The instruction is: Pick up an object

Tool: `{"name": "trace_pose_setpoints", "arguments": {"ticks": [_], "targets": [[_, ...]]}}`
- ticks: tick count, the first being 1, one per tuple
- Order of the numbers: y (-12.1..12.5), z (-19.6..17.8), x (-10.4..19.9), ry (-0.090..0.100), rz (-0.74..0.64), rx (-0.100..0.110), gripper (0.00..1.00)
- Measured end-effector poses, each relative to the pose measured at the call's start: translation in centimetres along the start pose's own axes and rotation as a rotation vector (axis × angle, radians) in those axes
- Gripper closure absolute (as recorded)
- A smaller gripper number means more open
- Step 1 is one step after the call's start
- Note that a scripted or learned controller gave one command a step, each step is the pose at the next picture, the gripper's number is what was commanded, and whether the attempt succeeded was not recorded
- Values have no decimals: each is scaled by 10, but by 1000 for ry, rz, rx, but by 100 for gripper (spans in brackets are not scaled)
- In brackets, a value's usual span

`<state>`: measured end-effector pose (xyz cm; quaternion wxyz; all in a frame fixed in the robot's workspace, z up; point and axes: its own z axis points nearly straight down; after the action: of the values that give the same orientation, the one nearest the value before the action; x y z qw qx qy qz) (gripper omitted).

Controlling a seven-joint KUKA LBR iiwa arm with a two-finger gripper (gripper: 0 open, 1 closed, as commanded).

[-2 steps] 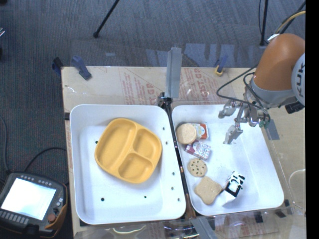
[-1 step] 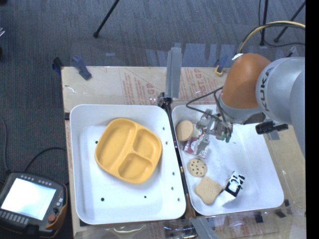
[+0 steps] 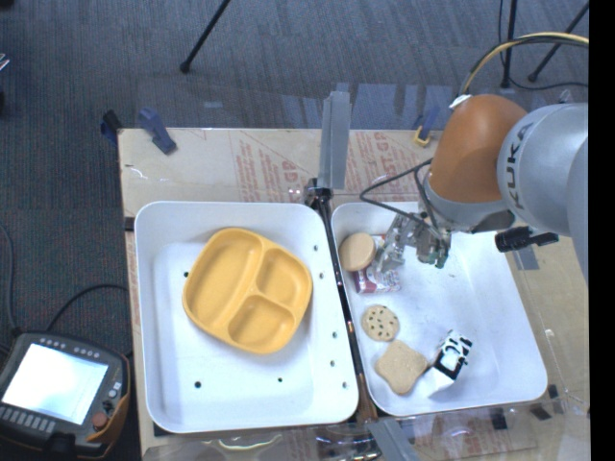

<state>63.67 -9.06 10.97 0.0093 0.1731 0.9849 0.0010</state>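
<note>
In the right bin lie a round tan bun, a small clear-and-pink packet, a chocolate-chip cookie, a slice of toast and a black-and-white object. My gripper hangs low over the bin's upper left part, just right of the bun and just above the packet. Its metal parts overlap the packet's upper edge. I cannot tell whether it touches the packet. I see nothing held in it.
The left bin holds a yellow divided plate. A ridge between the two bins runs just left of the bun. The arm's orange band and grey body cover the right bin's upper right corner. A teach pendant lies at the lower left.
</note>
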Motion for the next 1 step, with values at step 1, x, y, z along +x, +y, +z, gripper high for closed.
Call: {"name": "trace_pose_setpoints", "arguments": {"ticks": [1], "targets": [[-20,-28,5,15,378,8,100]]}}
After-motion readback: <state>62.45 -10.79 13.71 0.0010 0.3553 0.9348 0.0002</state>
